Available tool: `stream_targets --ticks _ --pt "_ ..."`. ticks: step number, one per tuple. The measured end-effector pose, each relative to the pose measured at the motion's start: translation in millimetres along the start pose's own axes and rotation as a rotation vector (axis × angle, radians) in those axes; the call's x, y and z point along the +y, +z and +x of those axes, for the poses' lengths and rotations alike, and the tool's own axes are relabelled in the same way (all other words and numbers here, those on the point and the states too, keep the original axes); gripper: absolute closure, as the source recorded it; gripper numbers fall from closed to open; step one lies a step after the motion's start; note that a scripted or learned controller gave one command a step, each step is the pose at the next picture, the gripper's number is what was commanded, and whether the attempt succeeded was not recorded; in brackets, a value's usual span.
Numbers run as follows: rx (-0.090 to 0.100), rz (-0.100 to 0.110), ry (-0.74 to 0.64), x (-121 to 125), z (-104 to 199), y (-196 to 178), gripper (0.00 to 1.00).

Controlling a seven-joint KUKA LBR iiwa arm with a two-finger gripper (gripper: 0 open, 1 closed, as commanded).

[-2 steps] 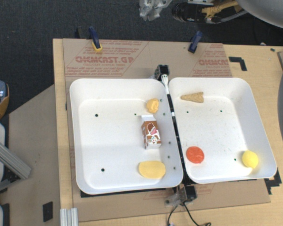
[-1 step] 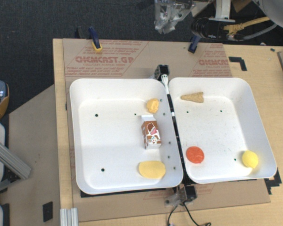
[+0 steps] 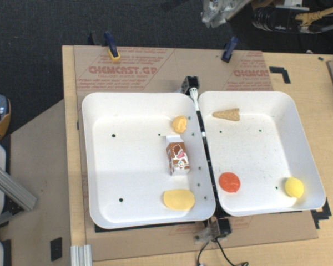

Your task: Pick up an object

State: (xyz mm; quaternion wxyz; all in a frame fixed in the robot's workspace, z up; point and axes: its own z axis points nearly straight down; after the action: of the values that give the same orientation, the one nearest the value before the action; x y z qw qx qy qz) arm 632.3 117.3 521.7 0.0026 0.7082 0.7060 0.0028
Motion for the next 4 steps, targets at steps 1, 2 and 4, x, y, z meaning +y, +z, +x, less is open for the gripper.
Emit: stream_targets --ticks 1,2,4 --pt "-0.002 0.011 0.004 -18 -75 17 1.0" --pt "-0.003 0.014 0.01 -45 -196 66 1.0" --pt "-0.001 0.01 0.001 -98 -307 92 1.0"
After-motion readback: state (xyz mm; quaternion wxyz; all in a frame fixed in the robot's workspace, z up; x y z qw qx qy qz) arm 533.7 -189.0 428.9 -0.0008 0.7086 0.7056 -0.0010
